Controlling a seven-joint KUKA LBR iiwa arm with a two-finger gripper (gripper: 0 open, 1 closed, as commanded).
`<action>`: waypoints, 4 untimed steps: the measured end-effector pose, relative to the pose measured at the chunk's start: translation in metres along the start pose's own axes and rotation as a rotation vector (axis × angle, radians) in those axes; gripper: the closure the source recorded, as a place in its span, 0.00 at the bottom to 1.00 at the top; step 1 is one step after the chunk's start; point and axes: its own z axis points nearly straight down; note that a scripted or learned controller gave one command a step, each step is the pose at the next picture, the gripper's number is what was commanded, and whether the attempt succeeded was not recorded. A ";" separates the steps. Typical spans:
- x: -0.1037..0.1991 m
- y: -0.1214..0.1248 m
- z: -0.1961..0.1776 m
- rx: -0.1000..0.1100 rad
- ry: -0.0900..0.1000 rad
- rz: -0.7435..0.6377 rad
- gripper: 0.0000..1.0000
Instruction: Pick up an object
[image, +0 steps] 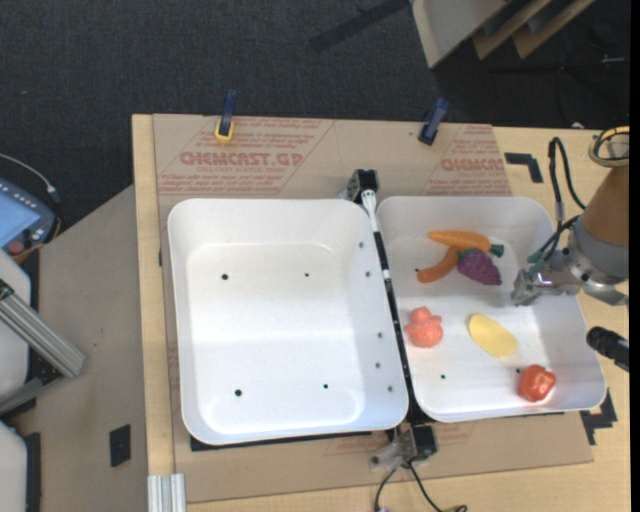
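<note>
Two shallow white bins sat side by side on a cardboard-covered bench (300, 150), the left bin (200, 300) beside the right bin (430, 395), which carried a scatter of toy food. A carrot (460, 240) lay near the far wall, with a curved orange piece (436, 269) just below it and a purple grape bunch (480, 266) touching both. Nearer the front lay a pink toy (425, 327) close to the dividing wall, a yellow lemon-like piece (492, 335) in the middle, and a red pepper (536, 383) towards the front right corner. The grey arm with its orange band (612, 205) reached in from the right, its gripper (528, 287) hanging low over the right bin, just right of the grapes and above the yellow piece. Nothing showed between its tips; whether they were spread or closed could not be made out from where I stood. Blue clamps (434, 120) pinned the cardboard's far edge.
</note>
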 end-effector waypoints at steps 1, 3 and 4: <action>-0.003 0.054 0.021 0.002 0.002 -0.001 1.00; 0.007 0.082 0.021 0.011 0.006 0.003 1.00; 0.069 0.107 -0.001 0.031 0.002 -0.002 1.00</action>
